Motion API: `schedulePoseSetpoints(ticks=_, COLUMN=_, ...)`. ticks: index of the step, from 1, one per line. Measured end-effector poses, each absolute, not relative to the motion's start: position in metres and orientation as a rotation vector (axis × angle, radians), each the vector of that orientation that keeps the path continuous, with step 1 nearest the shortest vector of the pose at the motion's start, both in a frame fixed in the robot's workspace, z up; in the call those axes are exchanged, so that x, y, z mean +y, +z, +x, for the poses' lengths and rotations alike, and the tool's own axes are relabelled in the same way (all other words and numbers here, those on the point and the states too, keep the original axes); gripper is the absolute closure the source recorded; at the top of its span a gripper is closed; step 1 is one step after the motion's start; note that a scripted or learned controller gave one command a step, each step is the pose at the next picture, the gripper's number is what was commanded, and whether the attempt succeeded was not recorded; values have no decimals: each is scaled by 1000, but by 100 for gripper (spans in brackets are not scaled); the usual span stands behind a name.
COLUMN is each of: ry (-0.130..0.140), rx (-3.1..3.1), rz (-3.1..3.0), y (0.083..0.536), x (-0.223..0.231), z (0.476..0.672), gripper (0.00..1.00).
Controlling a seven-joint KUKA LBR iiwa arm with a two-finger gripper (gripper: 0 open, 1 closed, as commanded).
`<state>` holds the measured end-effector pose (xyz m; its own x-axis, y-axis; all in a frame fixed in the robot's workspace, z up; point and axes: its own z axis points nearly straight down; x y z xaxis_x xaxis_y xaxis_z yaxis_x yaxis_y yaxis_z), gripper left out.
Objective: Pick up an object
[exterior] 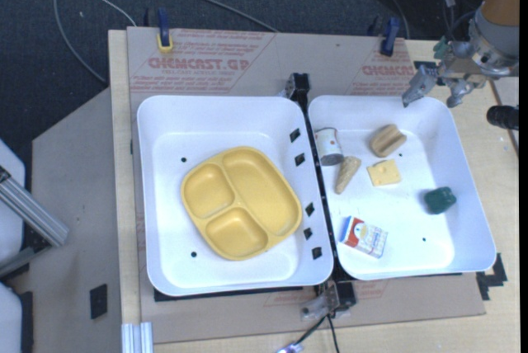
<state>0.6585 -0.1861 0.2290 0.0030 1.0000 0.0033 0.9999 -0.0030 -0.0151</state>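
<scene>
Left bin (157, 178): a shallow white tray in the left half of the tabletop (214, 54); it holds one yellow plate (239, 201) with three compartments, lying flat near the bin's middle.
Yellow plate: its compartments look bare; the two smaller ones sit to the left and bottom, the larger one to the upper right.
Right bin (470, 236): a shallow white tray touching the left bin along a dark seam with clips; it holds six loose things.
Can (328, 147): a small silver tin lying by the bin's left wall, near the seam.
Wedge (346, 174): a pale tan piece just below and right of the can, tilted.
Bread roll (387, 139): a brown lump in the upper middle of the right bin.
Cheese square (384, 173): a flat yellow piece just below the roll, apart from the wedge.
Green lump (440, 199): a dark green thing near the bin's right wall; its shape is hard to make out.
Small box (364, 237): red, white and blue, lying flat in the lower part of the right bin; its print is too small to read.
Pincer (431, 91): in the upper right of the frame, over the right bin's top rim; its two fingers stand apart with nothing between them.
Arm (495, 21): cut off by the frame's upper right corner.
Clamps (165, 34): blue and yellow, at the tabletop's top edge.
</scene>
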Motion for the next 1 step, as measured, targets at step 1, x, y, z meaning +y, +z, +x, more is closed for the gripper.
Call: schedulePoseSetpoints(ticks=1, ry=0, rx=-2222, rz=-2220, y=239, x=-185, z=661, gripper=0)
